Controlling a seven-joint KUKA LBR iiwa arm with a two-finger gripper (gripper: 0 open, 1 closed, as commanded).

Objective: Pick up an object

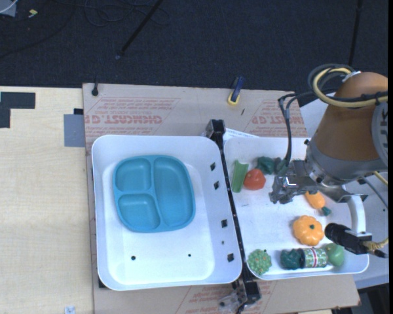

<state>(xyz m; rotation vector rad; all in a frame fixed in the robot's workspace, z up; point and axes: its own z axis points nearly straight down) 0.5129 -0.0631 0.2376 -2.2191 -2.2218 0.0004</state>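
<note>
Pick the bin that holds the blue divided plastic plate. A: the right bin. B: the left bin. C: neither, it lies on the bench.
B: the blue divided plastic plate lies flat in the left shallow white bin, apart from the toy foods.

Robot arm [354,126] seen from above: a broad orange band on a rounded body, grey housing beneath it and at the right; a yellow cable loop [327,84] over the top and a black cable [288,133] down the left side; dark metal claw [289,190] assembly at the wrist end
</note>
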